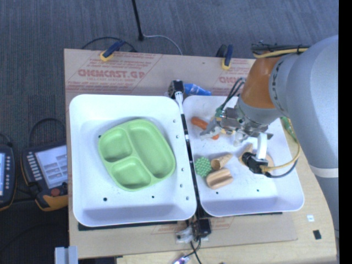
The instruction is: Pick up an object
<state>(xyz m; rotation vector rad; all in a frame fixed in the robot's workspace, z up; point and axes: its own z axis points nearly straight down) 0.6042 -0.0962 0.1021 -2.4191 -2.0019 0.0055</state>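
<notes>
- Desk (pixel 110 73): brown board surface, two shallow white bins side by side at centre frame.
- Left bin (pixel 82 202): contains one green divided plate (pixel 136 154) with three compartments, lying flat near the bin's middle.
- Right bin (pixel 275 199): contains several small objects, grouped in its left and central part.
- Orange carrot-shaped piece (pixel 199 123): upper left of the right bin, just left of the gripper.
- Green textured piece (pixel 202 165): beside the bin's left wall.
- Tan bread-roll-shaped piece (pixel 219 178): just right of and below the green piece.
- Smaller tan cylinder (pixel 221 161): just above the roll.
- Blue item (pixel 196 89): on the desk above the right bin's upper rim.
- Arm (pixel 308 92): enters from the right of frame, orange band above the wrist.
- Gripper (pixel 237 130): low over the upper middle of the right bin; cannot tell whether it is open or closed, and nothing is visibly gripped.
</notes>
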